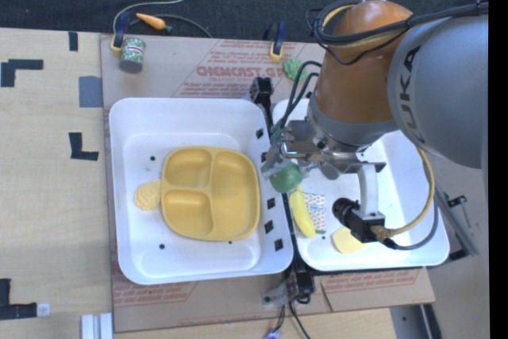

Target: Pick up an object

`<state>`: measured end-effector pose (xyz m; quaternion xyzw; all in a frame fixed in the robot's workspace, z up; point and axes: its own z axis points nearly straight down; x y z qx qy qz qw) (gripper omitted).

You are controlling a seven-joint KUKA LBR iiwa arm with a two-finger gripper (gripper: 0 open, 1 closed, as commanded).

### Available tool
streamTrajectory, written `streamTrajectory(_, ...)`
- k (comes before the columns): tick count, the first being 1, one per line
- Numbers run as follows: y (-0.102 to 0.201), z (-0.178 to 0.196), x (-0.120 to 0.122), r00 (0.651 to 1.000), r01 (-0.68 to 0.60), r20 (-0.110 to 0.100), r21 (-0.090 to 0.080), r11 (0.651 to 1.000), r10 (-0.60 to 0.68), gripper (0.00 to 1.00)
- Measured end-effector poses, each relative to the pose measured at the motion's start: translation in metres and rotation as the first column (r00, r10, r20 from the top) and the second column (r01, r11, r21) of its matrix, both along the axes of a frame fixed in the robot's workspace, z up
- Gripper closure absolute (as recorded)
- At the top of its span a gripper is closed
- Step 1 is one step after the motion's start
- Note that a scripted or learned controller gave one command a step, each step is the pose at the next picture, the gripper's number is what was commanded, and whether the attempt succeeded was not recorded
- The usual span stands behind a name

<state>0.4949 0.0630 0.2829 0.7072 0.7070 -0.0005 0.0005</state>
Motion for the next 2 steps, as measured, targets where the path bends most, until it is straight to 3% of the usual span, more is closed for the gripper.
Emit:
streamTrajectory(1, -0.133, -0.078, 0.002, 1.000, 0.001, -0.003, 0.000, 1.000, -0.001, 1.00)
streamTrajectory(2, -0.059, -0.099, -0.012, 1.000, -0.003, -0.004, 0.003, 1.000, 0.003, 1.00)
